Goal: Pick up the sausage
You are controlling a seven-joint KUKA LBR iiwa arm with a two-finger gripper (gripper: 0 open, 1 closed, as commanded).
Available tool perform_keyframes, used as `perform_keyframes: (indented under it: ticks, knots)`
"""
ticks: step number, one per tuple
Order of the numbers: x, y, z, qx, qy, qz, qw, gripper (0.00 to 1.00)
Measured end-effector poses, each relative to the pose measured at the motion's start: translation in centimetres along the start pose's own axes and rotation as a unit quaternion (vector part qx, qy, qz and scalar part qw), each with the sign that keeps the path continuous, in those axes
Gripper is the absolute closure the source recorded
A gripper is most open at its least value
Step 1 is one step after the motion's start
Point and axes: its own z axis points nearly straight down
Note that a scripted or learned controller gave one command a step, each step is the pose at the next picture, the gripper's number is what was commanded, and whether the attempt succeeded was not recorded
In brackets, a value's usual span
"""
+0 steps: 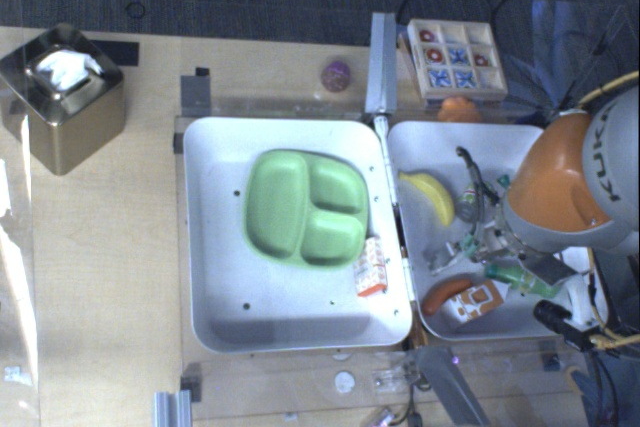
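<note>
Sausage (443, 293) lay in the right bin (420, 150), down near the front wall, a red-brown thing resting flat on the white floor. A small orange and white packet (478, 301) sat right beside the sausage, touching its right end or nearly so. Above the sausage hung the gripper (470, 240), a tangle of grey metal parts, and whether its claw was open or closed could not be told from the picture. Nothing could be seen held in it. The grey arm (575, 180) with its orange band came in from the right, above and to the right of the sausage, and covered much of that side of the bin. A yellow banana (432, 196) lay farther back than the sausage, close to the wall between the two bins. A green thing (520, 277) stuck out just to the right of the sausage, partly under the arm, too hidden to name. Left of the sausage, across the wall, was the left bin (215, 315). A small red and white box (371, 267) lay in it, near the sausage but on the other side of the wall. A green plate with sections (305, 206) sat in the middle of that bin. Far from the sausage, behind the bins, a board with red and blue pieces (455, 58) rested on the bench, and a brown box (63, 99) stood far off to the left.
</note>
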Motion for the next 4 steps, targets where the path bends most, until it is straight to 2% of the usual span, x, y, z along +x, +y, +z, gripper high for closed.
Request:
perform_keyframes:
  ticks: [1, 2, 3, 4]
  knots:
    - [0.1, -0.6, 1.2, 0.007, 0.006, -0.025, 0.9997, 0.00]
    - [-0.1, -0.1, 0.0, 0.001, 0.001, -0.025, 0.9997, 1.00]
    - [-0.1, -0.1, 0.0, 0.001, 0.001, -0.025, 0.9997, 0.00]
    - [0.2, -0.5, 1.2, 0.006, 0.005, -0.096, 0.9953, 0.00]
